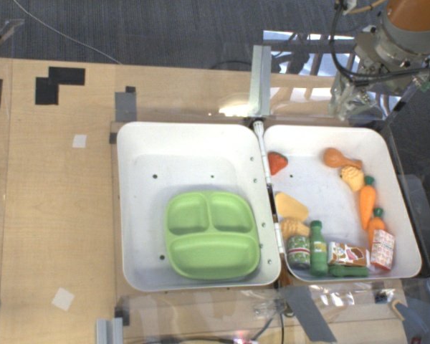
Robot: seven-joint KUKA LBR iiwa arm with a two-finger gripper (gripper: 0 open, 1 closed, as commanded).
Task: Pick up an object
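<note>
My gripper (pixel 358 102) hangs above the back edge of the right bin (pixel 308 138), near its far right corner, with nothing seen in it. The right bin holds several toy foods. A red piece (pixel 277 163) lies by the divider, and a brown drumstick (pixel 337 158) and a pale yellow item (pixel 352 178) lie at the back right. An orange carrot (pixel 366 203) lies along the right wall. A yellow cheese wedge (pixel 292 206), a green bottle (pixel 317 248), a can (pixel 298 251) and a red-and-white carton (pixel 382 249) crowd the front.
The left bin (pixel 150 156) holds a green divided plate (pixel 211 233) toward its front. A metal post (pixel 261 77) stands behind the divider between the bins. Cables (pixel 340 41) hang from the arm above the right bin's back edge.
</note>
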